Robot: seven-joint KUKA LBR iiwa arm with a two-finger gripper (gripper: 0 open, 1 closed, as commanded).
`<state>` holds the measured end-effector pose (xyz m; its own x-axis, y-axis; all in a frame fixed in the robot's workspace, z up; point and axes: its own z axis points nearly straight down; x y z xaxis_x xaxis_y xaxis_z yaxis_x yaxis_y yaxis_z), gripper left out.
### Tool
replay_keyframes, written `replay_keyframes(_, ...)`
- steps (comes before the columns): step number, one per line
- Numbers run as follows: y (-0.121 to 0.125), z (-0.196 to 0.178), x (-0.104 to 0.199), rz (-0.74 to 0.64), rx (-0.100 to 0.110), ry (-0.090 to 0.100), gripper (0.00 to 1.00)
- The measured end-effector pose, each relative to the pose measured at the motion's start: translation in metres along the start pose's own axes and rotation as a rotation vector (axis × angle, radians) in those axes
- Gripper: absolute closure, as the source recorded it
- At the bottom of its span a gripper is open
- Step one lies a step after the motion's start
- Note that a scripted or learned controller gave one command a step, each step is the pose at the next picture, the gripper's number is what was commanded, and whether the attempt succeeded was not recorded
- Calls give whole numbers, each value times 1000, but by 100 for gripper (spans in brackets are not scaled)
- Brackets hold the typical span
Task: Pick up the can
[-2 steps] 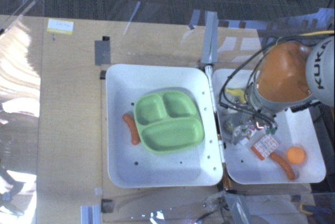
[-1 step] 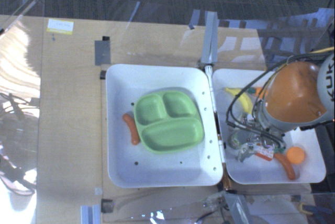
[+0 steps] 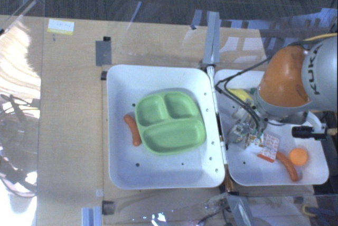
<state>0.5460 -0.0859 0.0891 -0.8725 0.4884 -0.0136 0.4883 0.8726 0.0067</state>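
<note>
The grey arm with its orange band [image 3: 282,79] reaches over the right bin [image 3: 317,175]. My gripper [image 3: 242,134] is low at the bin's left side, close to the wall between the bins. A small object with a white and red label [image 3: 268,147], possibly the can, lies on the bin floor just right of the gripper. Whether anything sits in the gripper is hidden by cables and the wrist.
In the right bin are an orange ball [image 3: 299,156], an orange sausage [image 3: 289,166] and a yellow item [image 3: 240,95] partly under the arm. The left bin [image 3: 121,167] holds a green divided plate [image 3: 170,122] and another orange sausage [image 3: 132,130].
</note>
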Motion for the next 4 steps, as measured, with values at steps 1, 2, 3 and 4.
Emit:
replay_keyframes(1,-23,-1,45,-7,0,-3,0)
replay_keyframes(2,-20,-13,42,-9,-4,-12,100)
replay_keyframes(3,24,-97,77,600,6,6,100)
replay_keyframes(4,71,-107,104,1047,12,6,100)
